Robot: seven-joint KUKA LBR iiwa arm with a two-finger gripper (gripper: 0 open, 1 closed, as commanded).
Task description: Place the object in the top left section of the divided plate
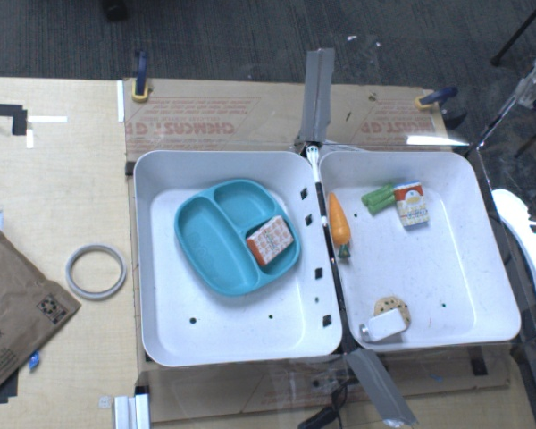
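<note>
Two bins: white and shallow, side by side and touching. One is the left bin (161, 329), the other the right bin (482, 320).
Claw: I cannot tell if it is wide, narrow or holding a thing, so places here go by the bins and the plate.
Plate: the blue plate (205, 248) lies flat in the middle of the left bin. It has three parts: a big one on the left, a small one at the top and one on the right.
Packet: an orange and white packet (270, 239) lies in the plate's right part, a bit tilted. It touches the plate and nothing holds it.
Top part of the plate: just blue floor shows there.
Carrot: an orange carrot (339, 222) lies in the right bin, close to the wall between the bins.
Green thing: a green thing (378, 197) lies near the top of the right bin. I cannot tell what it is.
Carton: a small white and red carton (412, 206) lies just beside the green thing, on its right.
Cookie: a round brown cookie (391, 310) lies near the bottom of the right bin.
Block: a white block (384, 328) touches the cookie's lower edge.
Ring: a grey ring (96, 270) lies on the bench, left of the left bin.
Bag: a brown bag (18, 302) lies at the left edge, near the ring.
</note>
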